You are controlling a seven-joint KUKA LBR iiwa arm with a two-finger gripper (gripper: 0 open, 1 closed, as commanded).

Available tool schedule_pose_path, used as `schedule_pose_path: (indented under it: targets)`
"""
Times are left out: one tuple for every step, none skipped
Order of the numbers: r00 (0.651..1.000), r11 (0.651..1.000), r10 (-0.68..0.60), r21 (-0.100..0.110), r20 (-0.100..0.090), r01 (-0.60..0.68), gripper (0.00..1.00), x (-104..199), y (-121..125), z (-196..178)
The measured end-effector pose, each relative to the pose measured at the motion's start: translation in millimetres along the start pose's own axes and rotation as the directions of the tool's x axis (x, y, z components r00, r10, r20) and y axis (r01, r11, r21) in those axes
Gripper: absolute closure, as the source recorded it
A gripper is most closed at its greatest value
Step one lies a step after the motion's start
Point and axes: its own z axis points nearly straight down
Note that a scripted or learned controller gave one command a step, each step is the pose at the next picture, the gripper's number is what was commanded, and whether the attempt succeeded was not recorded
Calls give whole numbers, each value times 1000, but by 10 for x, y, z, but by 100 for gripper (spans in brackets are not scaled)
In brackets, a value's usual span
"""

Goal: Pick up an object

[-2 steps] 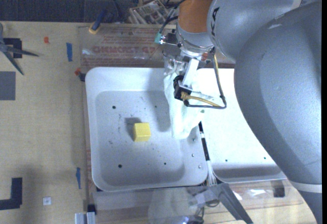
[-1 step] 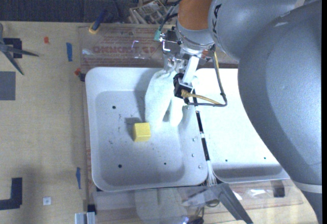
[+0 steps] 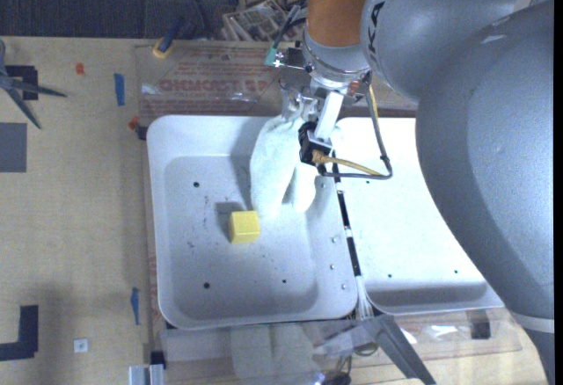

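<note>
Two items in left bin (image 3: 160, 199): yellow cube (image 3: 244, 226) mid-frame, white cloth (image 3: 271, 168) just upper right of it, peaked upward. Pincer (image 3: 297, 118) pinching the cloth's top. Reads as lift step; next move needs a straight raise, watch for slip.

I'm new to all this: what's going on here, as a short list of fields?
gripper: above the left bin, at its far side
white cloth: bunched, rising from bin floor to the gripper; held or not, cannot tell
yellow cube: on the left bin floor, beside the cloth
right bin: partly hidden by the arm
</note>
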Motion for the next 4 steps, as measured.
schedule_pose_path:
  targets:
    - [926, 926, 377, 4, -4, -377, 100, -105, -134, 1222]
    - [670, 670, 743, 6, -3, -742, 100, 72, 5, 1302]
    - [372, 372, 928, 8, -8, -928, 100, 271, -424, 1291]
    - [442, 442, 897, 6, 3, -897, 100, 305, -715, 191]
